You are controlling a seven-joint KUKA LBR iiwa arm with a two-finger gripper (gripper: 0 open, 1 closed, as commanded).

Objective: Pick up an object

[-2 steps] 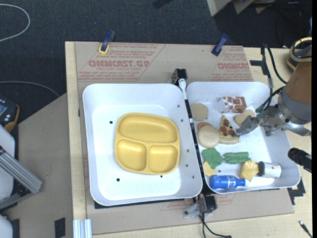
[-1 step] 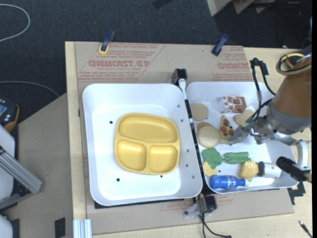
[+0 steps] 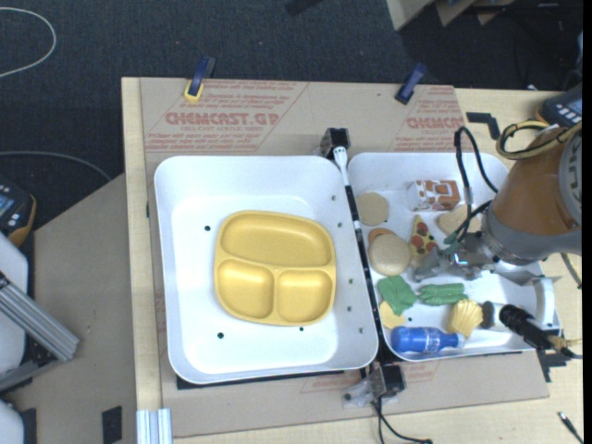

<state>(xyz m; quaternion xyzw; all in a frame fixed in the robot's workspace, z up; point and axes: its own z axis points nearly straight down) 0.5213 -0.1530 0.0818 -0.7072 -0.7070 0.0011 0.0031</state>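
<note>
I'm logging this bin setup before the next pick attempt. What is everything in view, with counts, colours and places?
Left bin: 1, white, left half of bench.
Tray: 1, yellow, three compartments, middle of left bin.
Right bin: 1, white, beside left bin.
Bottle: 1, blue, white cap, front of right bin.
Green toys: 2, green, above the bottle.
Bread rolls: 2, tan, left side of right bin.
Carton: 1, white and orange, back of right bin.
Clamps: 2, blue, back edge of bench.
Arm: 1, grey and orange, over right bin.
Gripper: 1, grey, low among the toys.
</note>
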